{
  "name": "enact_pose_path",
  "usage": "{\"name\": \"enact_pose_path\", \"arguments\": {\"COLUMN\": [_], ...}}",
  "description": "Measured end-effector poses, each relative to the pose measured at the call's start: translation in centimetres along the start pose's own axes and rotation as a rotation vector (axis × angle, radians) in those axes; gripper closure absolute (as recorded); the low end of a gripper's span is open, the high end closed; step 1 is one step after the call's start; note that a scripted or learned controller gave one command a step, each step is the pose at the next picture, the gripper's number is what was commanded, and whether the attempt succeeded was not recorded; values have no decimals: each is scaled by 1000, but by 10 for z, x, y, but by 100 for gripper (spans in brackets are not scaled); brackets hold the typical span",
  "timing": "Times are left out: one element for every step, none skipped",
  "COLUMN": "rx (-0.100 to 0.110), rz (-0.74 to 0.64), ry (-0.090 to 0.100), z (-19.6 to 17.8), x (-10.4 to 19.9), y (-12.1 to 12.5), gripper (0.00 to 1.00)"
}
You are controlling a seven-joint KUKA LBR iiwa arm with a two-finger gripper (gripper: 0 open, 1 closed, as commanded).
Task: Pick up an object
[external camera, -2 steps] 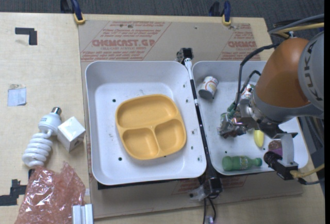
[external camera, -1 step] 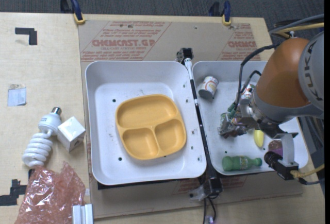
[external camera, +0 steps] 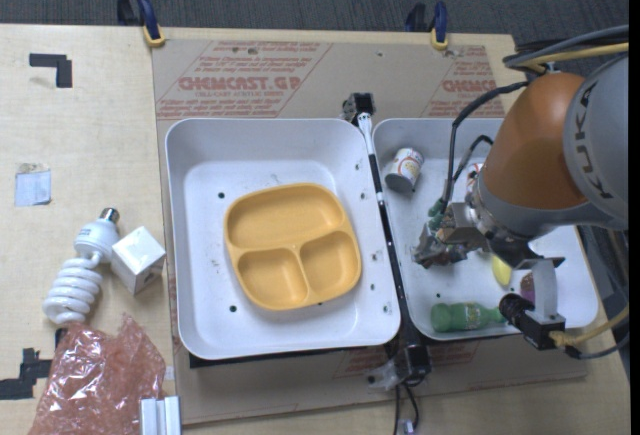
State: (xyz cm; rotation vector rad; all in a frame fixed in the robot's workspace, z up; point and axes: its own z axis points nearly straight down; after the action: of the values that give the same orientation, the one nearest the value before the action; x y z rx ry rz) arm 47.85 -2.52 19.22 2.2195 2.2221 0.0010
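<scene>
Down low in the right bin sits the claw, a dark, tangled-looking bit at the end of the big grey and orange arm. I cannot tell if the claw is apart or together, and I cannot see anything held in it. The arm is the biggest thing here and it covers a lot of that bin. Next to it, the left bin holds a yellow plate with three parts, lying flat in the middle. The things to pick from are smaller and are all in the right bin. A green bottle lies on its side near the front wall, just below the claw. A little white can lies tipped over near the back, a bit apart from the claw. A small yellow thing peeks out just beside the claw, partly under the arm, and I cannot tell what it is. I think the claw is at the grabbing step now. To do it well, it should sit right over one thing, go straight down, and squeeze across the thin way. The bottle looks round, so it may roll or slip out. Lifting slowly would show if it really got something.
</scene>
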Motion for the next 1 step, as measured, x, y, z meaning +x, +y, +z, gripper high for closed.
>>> {"name": "enact_pose_path", "arguments": {"rx": [1], "rz": [-1], "ry": [0], "z": [0], "x": [1], "y": [32], "gripper": [100]}}
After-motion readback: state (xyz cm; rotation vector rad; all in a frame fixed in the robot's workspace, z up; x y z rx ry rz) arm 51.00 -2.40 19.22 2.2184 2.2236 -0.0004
